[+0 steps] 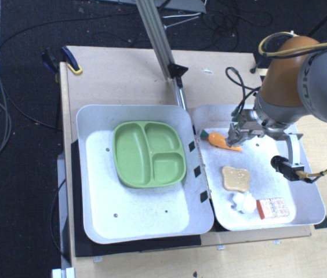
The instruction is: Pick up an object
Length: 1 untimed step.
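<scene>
In the right bin (308, 210) lie an orange carrot (221, 141), a slice of toast (236, 179), a small white crumpled object (244, 202) and a red and white packet (273, 208). My gripper (236, 135) is low over the right end of the carrot, at the far part of the right bin. The fingertips sit right at the carrot, and the arm's wrist hides how they stand around it.
The left bin (94, 213) holds a green divided plate (150, 154). A metal pole (157, 33) slants down to the gap between the bins. Cables hang around the arm's wrist at the right. The bench's wooden surface (123, 74) lies behind the bins.
</scene>
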Motion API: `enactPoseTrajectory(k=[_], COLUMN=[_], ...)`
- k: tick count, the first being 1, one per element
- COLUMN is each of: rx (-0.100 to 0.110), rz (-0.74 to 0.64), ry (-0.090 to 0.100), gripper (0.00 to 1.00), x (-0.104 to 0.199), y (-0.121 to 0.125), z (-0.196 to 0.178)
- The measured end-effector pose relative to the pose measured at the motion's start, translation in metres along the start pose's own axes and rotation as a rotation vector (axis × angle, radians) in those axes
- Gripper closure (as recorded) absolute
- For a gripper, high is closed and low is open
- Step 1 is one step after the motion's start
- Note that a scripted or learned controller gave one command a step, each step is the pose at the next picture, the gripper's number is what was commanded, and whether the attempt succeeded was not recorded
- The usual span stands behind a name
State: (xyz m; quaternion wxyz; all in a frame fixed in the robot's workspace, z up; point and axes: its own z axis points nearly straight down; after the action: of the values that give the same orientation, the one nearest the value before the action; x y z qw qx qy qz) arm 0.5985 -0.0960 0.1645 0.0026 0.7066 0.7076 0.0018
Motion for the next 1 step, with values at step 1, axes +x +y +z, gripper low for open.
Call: enactPoseTrajectory(k=[1], rx=[0.0], rz=[-0.001], ry=[0.0], gripper=[1.0], x=[-0.0002], y=[0.0017], z=[-0.0459])
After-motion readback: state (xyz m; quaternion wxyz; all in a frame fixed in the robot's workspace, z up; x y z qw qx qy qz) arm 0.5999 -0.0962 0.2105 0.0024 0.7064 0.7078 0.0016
